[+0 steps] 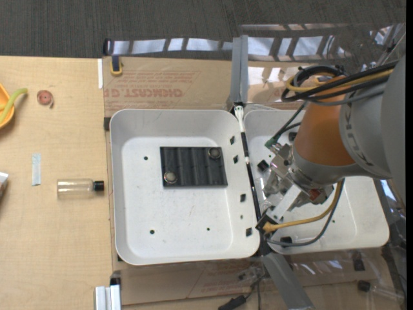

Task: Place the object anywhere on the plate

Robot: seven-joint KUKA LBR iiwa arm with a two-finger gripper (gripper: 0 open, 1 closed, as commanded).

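A black ridged plate [193, 166] lies flat in the back half of the left bin [129, 237], with a round metal fastener at its front left and another at its back right corner. My gripper [276, 202] hangs low over the left side of the right bin [361, 234], close to the wall between the bins. The grey arm and its orange band [322, 134] cover most of that bin. A small dark item [262, 165] lies on the right bin's floor just beyond the gripper. Whether anything is held is hidden by the wrist.
Black and yellow cables [310, 221] loop below the wrist. On the wooden bench to the left lie a clear bottle with a black cap [79, 186], a small grey strip [36, 170] and a red disc [44, 97]. Cardboard [168, 86] lies behind the bins.
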